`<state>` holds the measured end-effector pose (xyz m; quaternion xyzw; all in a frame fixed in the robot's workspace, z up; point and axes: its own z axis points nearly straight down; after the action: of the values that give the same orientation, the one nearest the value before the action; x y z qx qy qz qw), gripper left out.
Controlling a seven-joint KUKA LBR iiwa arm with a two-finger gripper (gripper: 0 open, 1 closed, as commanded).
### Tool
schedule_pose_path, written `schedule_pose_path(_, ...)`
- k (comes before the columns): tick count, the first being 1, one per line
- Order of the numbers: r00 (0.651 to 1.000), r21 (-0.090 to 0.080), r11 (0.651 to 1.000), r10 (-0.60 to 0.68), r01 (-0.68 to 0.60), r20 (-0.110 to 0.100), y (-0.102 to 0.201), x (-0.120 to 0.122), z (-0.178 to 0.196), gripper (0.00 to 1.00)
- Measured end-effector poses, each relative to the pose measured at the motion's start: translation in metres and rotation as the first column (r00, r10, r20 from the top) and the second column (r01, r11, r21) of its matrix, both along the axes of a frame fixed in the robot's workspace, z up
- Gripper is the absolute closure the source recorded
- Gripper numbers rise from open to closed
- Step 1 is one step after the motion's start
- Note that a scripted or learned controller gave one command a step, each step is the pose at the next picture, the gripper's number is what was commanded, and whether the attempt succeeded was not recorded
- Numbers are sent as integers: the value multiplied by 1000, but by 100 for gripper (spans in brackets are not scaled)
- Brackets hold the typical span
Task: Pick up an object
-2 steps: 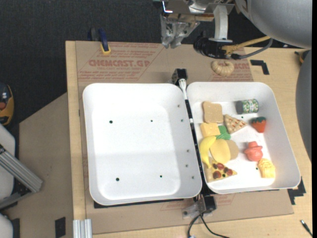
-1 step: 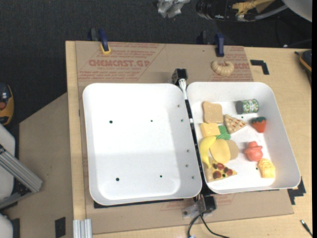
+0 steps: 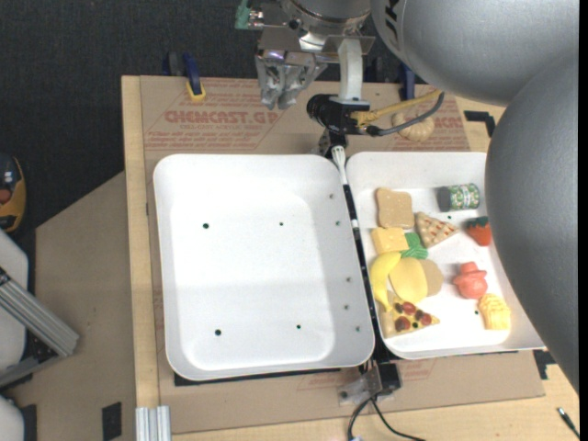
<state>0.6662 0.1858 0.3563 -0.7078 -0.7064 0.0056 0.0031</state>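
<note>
**Gripper parked above the bench, every object still in the right bin**

The arm fills the frame from 12 to 4 o'clock, its grey bulk overlapping the right bin's outer edge. The left bin, at centre, carries only four dark dots on its floor. The right bin, at 3 o'clock, holds all the candidates: a bread slice, a banana, a pizza wedge, a red piece, a corn cob and a small green can, packed near or touching one another.

The gripper sits at 12 o'clock, above the brown board behind the left bin, well apart from every item. Nothing is between its fingers; whether they are spread or closed I cannot tell.

Risks, as judged: the crowding could make the fingers straddle two pieces or push one aside; flat pieces offer little to pinch; the can may roll.

Legible writing: red "CHEMCAST" on the board. The can's label is too small to read
</note>
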Motion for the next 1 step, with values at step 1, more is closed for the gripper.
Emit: schedule_pose_path(1, 1000, 10, 1000, 8, -8, 27, 41, -24, 134, 100)
